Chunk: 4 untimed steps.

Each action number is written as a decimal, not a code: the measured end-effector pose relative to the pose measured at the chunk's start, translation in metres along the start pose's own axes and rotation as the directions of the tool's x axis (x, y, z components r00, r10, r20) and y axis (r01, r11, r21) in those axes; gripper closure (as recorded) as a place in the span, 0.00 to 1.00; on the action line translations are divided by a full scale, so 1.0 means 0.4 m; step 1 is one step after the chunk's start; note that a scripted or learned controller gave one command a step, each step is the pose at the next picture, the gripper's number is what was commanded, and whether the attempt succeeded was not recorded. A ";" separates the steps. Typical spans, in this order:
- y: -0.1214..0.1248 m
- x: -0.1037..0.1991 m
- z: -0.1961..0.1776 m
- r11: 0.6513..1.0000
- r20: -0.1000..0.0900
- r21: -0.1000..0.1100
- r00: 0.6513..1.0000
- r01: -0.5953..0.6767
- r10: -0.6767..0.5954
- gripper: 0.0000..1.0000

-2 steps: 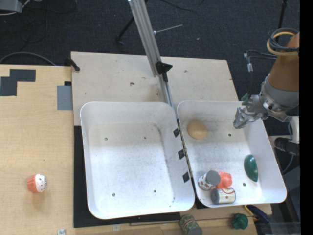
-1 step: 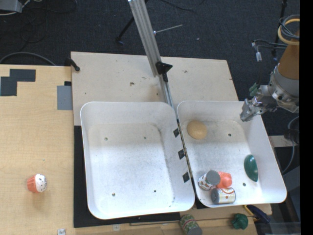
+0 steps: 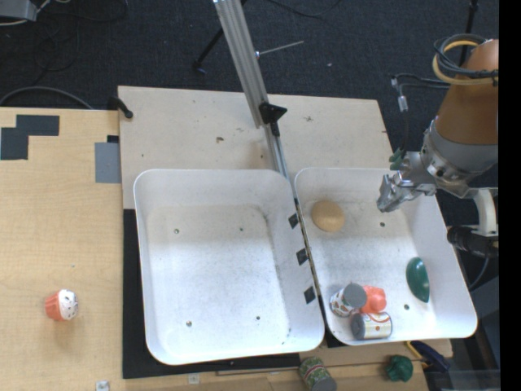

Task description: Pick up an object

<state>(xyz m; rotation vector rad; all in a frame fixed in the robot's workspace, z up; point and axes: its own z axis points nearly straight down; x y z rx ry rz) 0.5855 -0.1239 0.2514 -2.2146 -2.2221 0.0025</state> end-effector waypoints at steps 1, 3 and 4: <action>0.001 0.121 -0.011 1.000 0.000 -0.001 1.000 0.001 -0.001 1.00; -0.008 0.350 -0.013 1.000 0.000 -0.001 1.000 0.000 0.000 1.00; -0.027 0.467 0.034 1.000 0.001 0.002 1.000 0.000 0.000 1.00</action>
